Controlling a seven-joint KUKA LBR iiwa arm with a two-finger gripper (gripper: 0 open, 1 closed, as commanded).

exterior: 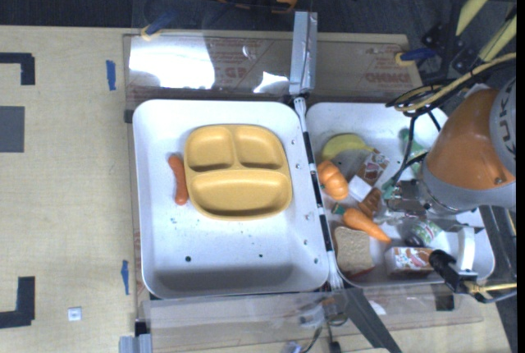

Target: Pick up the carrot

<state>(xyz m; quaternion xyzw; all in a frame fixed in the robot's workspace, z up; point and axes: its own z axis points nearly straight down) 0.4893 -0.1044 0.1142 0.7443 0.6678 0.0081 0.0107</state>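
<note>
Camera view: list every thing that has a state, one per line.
carrot: lying flat in the right bin, not gripped.
hot dog: lying in the left bin, beside the tray.
yellow tray: upright, compartments bare.
bread slice: flat in the right bin.
arm: reaching over the right bin.
claw: cannot tell if open.

Little legible writing on the bench

Faint reddish print shows through the clear panel [246,64] along the bench's far edge, too blurred to read. White letters, perhaps "UK", sit on the arm's orange band [500,123] at the right edge. The small packet [408,259] in the right bin [484,261] bears unreadable print.
</note>
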